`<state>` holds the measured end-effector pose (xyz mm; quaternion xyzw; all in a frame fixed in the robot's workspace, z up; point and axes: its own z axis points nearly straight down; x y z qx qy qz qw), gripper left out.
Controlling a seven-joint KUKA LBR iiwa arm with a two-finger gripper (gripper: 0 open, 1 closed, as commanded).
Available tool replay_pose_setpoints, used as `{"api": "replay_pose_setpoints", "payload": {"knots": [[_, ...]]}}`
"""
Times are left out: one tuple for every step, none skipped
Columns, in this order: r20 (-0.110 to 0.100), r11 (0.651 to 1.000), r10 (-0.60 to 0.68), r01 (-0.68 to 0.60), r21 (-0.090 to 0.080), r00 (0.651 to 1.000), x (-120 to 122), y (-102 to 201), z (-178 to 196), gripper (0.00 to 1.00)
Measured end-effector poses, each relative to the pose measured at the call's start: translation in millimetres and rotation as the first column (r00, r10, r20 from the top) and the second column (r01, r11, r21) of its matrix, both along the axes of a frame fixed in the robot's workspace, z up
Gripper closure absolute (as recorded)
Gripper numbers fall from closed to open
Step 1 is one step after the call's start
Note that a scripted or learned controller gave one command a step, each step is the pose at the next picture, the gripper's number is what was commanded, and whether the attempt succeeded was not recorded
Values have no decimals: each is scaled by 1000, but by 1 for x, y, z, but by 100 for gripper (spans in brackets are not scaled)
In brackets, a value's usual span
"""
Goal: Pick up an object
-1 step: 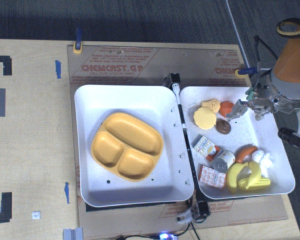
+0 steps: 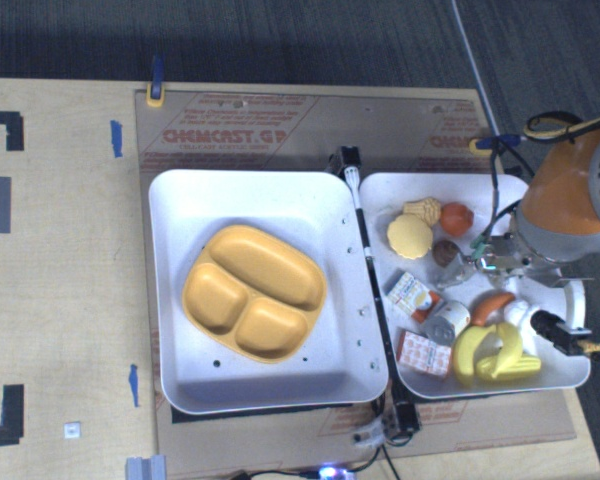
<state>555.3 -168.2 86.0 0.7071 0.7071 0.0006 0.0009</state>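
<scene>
Heaped together left of and below the jaws: yellow banana toy (image 2: 495,356), cream disc (image 2: 410,236), orange-red ball (image 2: 456,218), small printed packets (image 2: 412,295).

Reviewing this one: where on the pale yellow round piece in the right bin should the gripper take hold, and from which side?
Probably across its rim, coming straight down. The pale yellow round piece lies flat near the right bin's far-left corner with bare floor on its left, but a small biscuit-like item touches its far edge, so the fingers seem best placed left and right.

Bright, even overhead light; soft shadows, slightly grainy focus.
</scene>
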Motion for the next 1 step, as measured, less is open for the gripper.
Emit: {"api": "replay_pose_setpoints", "payload": {"knots": [[1,1000,0,0,1,1000,-65,46,0,0]]}}
